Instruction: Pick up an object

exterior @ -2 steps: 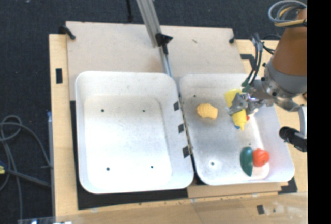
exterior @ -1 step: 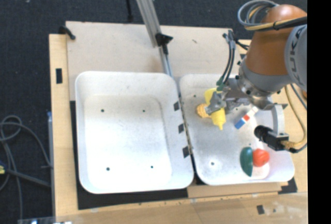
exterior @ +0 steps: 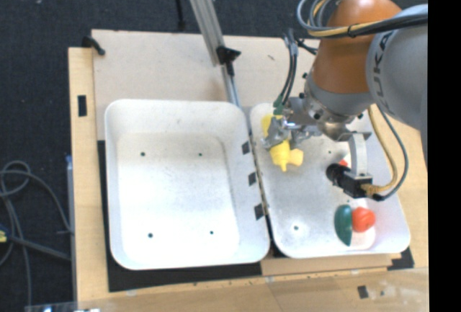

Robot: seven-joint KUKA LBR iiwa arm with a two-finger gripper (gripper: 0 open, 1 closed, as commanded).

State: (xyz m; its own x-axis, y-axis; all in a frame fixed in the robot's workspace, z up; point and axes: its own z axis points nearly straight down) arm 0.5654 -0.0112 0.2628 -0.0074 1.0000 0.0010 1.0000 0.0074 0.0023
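Note:
My gripper (exterior: 288, 132) hangs over the far left part of the right bin (exterior: 317, 242). A yellow toy (exterior: 286, 156) sits directly below it, touching or nearly touching its tip. Another yellow piece (exterior: 266, 123) shows just left of the gripper by the bin's left wall; whether it belongs to the same toy is unclear. A green and red-orange object (exterior: 353, 223) with a white base lies in the near right corner of the right bin, well away from the gripper.
The left bin (exterior: 115, 159) stands beside the right one, with a narrow divider (exterior: 253, 177) between them. A slanted metal pole (exterior: 205, 11) rises from the back of the bench toward the upper left.

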